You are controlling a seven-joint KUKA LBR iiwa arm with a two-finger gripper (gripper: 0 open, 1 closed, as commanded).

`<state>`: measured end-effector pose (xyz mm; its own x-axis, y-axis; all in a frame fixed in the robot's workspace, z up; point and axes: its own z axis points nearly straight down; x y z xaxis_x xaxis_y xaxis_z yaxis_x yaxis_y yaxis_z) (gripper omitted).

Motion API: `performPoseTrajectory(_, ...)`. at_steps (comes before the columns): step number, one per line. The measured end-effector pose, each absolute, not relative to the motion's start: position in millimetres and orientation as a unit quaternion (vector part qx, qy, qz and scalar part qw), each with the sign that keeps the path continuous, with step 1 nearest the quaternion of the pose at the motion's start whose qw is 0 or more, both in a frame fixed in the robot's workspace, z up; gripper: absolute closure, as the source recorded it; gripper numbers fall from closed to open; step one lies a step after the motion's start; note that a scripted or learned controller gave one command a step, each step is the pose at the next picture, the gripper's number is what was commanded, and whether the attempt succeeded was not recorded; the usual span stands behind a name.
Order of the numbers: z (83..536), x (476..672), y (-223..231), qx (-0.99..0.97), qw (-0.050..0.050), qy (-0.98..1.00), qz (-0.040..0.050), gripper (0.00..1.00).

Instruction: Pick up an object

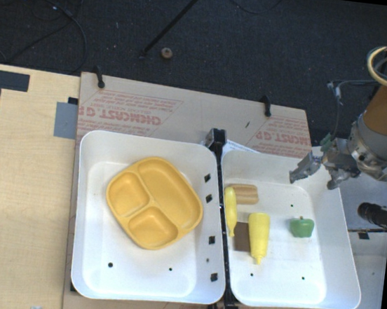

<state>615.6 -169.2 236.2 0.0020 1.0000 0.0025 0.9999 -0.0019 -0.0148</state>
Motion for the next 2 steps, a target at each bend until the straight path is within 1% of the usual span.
performPoseTrajectory(1,244,618.2,-169,-0.707,0.000,-0.707,0.0004,0.00)
performPoseTrajectory(2,182,623.6,-168,-0.707,0.003,-0.707,0.0024,0.00)
